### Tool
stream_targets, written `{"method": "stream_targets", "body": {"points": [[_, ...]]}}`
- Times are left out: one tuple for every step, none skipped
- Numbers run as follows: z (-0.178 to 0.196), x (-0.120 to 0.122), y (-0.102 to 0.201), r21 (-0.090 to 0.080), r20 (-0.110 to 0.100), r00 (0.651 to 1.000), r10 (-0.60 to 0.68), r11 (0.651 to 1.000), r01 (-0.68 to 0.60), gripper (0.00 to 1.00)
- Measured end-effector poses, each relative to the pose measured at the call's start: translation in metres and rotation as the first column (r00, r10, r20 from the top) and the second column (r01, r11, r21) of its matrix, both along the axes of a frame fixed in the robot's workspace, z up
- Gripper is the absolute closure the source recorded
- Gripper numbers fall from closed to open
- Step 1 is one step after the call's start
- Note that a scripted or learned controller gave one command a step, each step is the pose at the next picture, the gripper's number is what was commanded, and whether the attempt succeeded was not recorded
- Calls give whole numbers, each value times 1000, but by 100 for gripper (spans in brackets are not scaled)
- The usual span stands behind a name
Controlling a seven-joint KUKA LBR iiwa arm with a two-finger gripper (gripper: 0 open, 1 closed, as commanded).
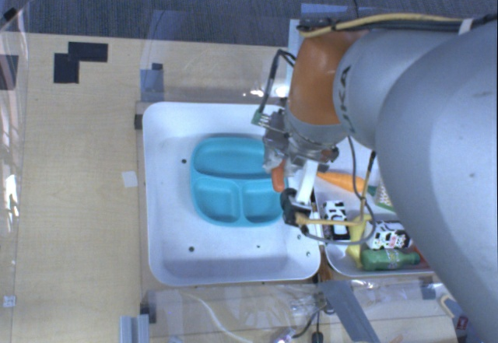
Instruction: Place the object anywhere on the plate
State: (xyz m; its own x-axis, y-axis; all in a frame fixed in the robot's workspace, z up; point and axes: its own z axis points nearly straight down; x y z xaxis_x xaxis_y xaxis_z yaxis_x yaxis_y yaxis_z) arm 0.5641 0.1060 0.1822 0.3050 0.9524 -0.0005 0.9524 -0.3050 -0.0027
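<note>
The jaws (285,187) hang at the frame's centre over the right edge of the blue plate (233,190) in the left bin (167,178). An orange object (277,178) shows at them; whether it is clamped, I cannot tell.

A big grey arm (420,124) with an orange band (315,85) reaches over a white bin (171,256) on the table (70,201). A blue plate (226,190) with three parts lies in that bin. The hand (282,182) hangs over the plate's right edge, and something small and orange (277,178) shows at its tip. Beside it, another bin (336,257) holds a carrot (342,180), a green bottle (389,259) and little cow toys (389,239).
</note>
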Motion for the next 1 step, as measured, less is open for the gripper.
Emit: {"method": "stream_targets", "body": {"points": [[0,0,0,0,0,1000,-1,1000,1,0]]}}
